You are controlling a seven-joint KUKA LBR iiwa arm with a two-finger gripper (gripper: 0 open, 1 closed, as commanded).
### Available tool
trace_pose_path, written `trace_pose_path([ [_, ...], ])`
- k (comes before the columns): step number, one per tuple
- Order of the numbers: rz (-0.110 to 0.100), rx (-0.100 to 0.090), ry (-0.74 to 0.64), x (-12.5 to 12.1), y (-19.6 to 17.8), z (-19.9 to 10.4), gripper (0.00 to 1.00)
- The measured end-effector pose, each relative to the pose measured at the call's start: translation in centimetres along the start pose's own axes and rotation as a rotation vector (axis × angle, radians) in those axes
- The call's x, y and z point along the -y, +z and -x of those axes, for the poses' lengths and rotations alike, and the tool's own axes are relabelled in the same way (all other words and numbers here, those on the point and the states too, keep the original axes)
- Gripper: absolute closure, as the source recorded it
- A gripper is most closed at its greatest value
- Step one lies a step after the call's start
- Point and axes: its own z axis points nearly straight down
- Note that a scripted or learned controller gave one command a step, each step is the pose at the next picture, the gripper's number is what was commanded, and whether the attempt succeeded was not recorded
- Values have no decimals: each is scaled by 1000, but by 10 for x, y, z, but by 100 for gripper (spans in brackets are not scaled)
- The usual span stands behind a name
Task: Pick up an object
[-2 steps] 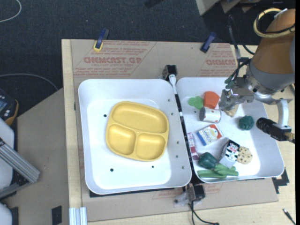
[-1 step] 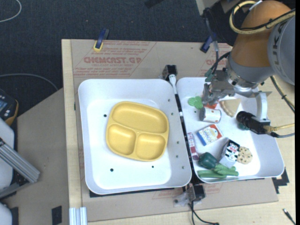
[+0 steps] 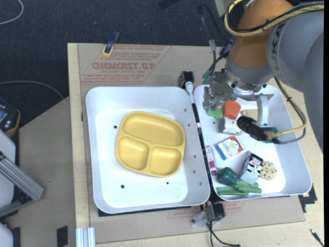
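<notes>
The tool [image 3: 218,101] is lowered into the right bin [image 3: 288,187], near that bin's far left corner. Whether it is spread or closed cannot be told, as it is hidden under the wrist. An orange block [image 3: 232,109] is seen just beside it, on the side toward the bin's near right corner, and is judged the nearest thing to take. The other pieces, a small card [image 3: 229,148] and a green toy [image 3: 234,183], are laid farther toward the near edge.

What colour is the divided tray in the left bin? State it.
Yellow: the divided tray, seen in the camera view.
</notes>
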Motion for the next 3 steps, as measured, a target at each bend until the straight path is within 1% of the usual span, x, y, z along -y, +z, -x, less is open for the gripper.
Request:
trace_pose_path([
  [1, 1, -1, 0, -27, 4, -33, 100],
  [3, 1, 2, 3, -31, 1, -29, 100],
])
